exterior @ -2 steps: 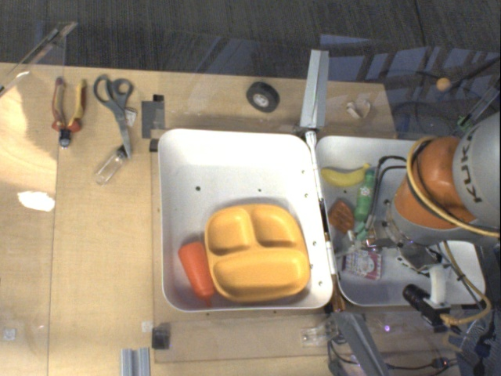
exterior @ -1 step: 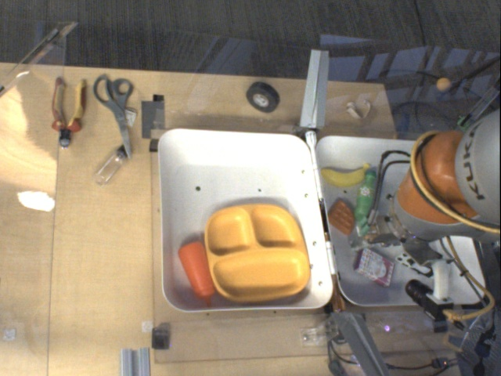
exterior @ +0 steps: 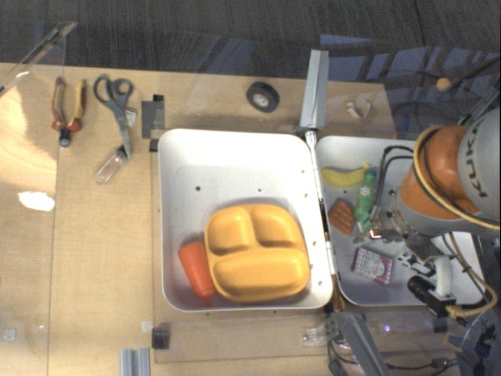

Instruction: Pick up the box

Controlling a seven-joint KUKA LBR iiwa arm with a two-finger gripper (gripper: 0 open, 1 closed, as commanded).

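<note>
The claw (exterior: 381,231) is positioned low over the right bin (exterior: 462,294), its fingers masked by the wrist, so whether they are apart or together cannot be told. The box (exterior: 372,265), a small flat pack, lies on the bin floor just below the claw; contact cannot be confirmed. A green bottle (exterior: 365,199), a banana (exterior: 344,175) and an orange-brown item (exterior: 342,215) are located nearby.

1. Robot lab, workshop feel: wooden bench (exterior: 94,241) carrying two white bins (exterior: 235,151).
2. Pliers (exterior: 66,108), scissors (exterior: 116,100) and a tape roll (exterior: 263,96) lying loose.
3. Cables (exterior: 462,308) trailing at right.
</note>
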